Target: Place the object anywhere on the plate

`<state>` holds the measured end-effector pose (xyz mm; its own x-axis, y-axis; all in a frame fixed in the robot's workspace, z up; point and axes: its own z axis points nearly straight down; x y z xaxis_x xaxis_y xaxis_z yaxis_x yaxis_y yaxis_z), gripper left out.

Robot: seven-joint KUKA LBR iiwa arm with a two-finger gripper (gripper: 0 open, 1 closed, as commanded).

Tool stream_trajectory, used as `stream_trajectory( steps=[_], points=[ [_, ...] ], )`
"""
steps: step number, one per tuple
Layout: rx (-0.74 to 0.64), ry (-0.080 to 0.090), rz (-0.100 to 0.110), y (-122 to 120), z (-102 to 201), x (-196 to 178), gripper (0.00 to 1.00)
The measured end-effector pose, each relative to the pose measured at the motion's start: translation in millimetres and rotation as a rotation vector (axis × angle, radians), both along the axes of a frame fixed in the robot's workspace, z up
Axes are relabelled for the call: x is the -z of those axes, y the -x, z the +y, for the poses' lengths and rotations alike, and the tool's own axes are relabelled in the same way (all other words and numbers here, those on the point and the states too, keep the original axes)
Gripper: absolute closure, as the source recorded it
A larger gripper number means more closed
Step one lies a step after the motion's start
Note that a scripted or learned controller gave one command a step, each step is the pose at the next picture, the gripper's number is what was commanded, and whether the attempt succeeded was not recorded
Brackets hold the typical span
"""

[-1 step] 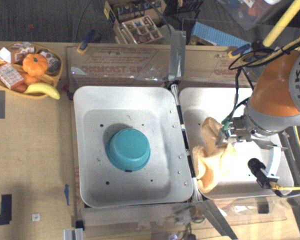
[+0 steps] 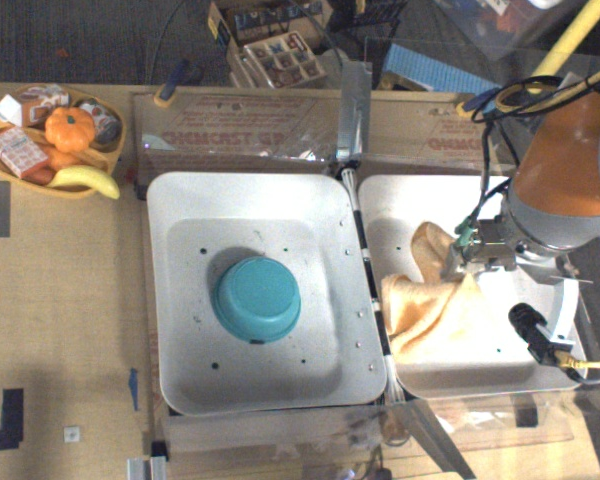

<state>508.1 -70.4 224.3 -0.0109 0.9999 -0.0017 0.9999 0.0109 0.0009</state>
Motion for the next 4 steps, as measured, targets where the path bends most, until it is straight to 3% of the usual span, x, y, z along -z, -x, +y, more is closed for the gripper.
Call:
stream_trajectory(
  steps=[1, 4],
  points=[
    [-0.402, -0.002, 0.004, -3.6, 52.2, 9.8, 1.0],
    [-1.556, 0.002, -0.005, 4.3, 200.8, -11.0, 1.0]
  ],
)
